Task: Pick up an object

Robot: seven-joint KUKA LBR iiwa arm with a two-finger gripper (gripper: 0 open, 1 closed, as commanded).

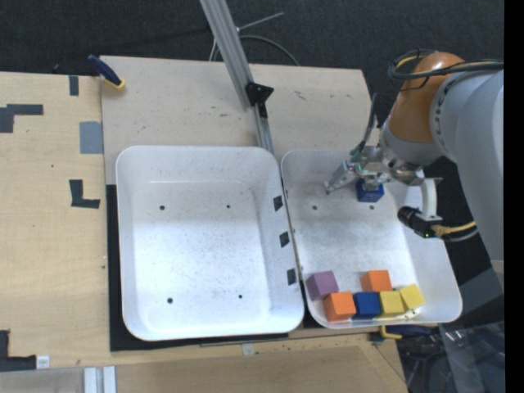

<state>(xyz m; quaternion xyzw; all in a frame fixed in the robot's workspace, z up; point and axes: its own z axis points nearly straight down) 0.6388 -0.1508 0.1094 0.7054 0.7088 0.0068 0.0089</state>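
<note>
My gripper (359, 178) hangs over the far part of the right bin (426, 260), on the grey arm with its orange band. A dark blue block (370, 191) sits right under the gripper, touching or almost touching it; whether it is held is hidden from this angle. Along the near wall of the same bin lie several blocks: a purple one (322, 283), two orange ones (340, 304) (377, 281), a blue one (368, 303) and two yellow ones (393, 302) (411, 295).
The left bin (131, 219) stands beside the right one, sharing a raised rim. A slanted metal pole (233, 51) crosses above the bench behind the bins. A black cable connector (416, 219) hangs from the arm over the right bin's right edge.
</note>
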